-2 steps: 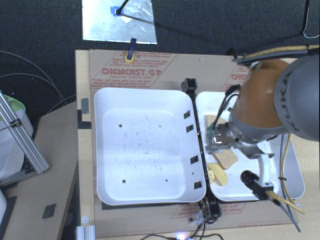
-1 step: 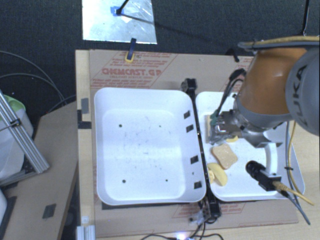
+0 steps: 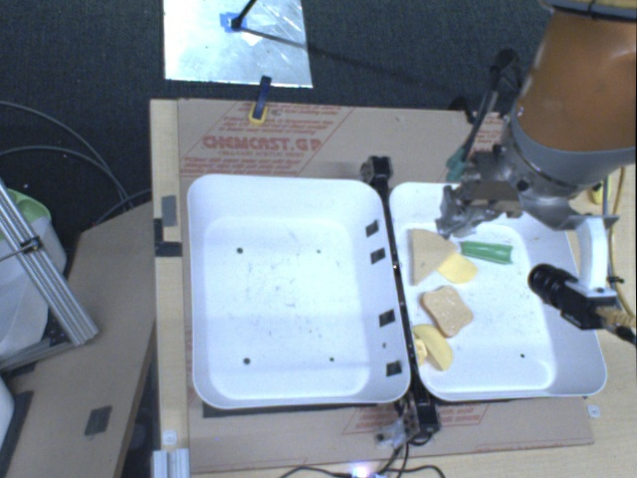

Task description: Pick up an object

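I am hanging my gripper [image 3: 460, 217] over the right bin [image 3: 572, 371], near its back wall, and I cannot tell how my fingers are standing; the wrist is covering them. Nothing is showing between them.

The things to pick are lying close together just below me: a tan wedge [image 3: 428, 253], a yellow piece [image 3: 458, 268] touching it, a green stick [image 3: 486, 251] beside both, a toast slice [image 3: 448, 311] and a yellow lump [image 3: 434, 351] nearer the front.

I am judging the crowding to be the main risk: coming down here, I could be landing on the wedge's edge or nudging the stick away rather than closing round one thing. The divider [image 3: 396, 297] between the bins is running just beside the wedge, so room that way is tight. The right half of this bin is offering freer floor, and the left bin [image 3: 214, 287] is lying wide open.
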Controlling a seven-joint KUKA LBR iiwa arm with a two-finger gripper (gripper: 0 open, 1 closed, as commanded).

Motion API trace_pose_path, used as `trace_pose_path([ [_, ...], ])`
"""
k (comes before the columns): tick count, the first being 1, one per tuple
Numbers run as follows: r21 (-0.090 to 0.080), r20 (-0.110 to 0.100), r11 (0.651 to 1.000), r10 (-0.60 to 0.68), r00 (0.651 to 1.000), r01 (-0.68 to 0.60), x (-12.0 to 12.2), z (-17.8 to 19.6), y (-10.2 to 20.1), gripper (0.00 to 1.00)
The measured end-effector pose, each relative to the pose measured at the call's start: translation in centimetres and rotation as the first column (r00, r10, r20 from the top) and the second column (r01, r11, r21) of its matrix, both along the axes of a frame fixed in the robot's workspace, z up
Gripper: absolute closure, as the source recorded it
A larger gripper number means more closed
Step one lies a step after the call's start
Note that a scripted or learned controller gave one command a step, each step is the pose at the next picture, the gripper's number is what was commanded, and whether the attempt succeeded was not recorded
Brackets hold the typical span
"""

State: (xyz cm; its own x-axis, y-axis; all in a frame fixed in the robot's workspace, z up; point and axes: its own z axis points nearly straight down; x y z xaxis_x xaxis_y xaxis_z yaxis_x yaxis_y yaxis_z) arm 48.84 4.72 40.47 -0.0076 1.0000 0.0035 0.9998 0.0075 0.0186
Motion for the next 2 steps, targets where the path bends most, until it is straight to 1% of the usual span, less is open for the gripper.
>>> trace_pose_path([
  [1, -0.004, -0.018, 1.000, -0.009, 1.000, 0.009, -0.1, -4.9, -3.0, 1.00],
  [2, -0.004, -0.013, 1.000, -0.001, 1.000, 0.001, 0.0, -3.6, -2.9, 1.00],
])
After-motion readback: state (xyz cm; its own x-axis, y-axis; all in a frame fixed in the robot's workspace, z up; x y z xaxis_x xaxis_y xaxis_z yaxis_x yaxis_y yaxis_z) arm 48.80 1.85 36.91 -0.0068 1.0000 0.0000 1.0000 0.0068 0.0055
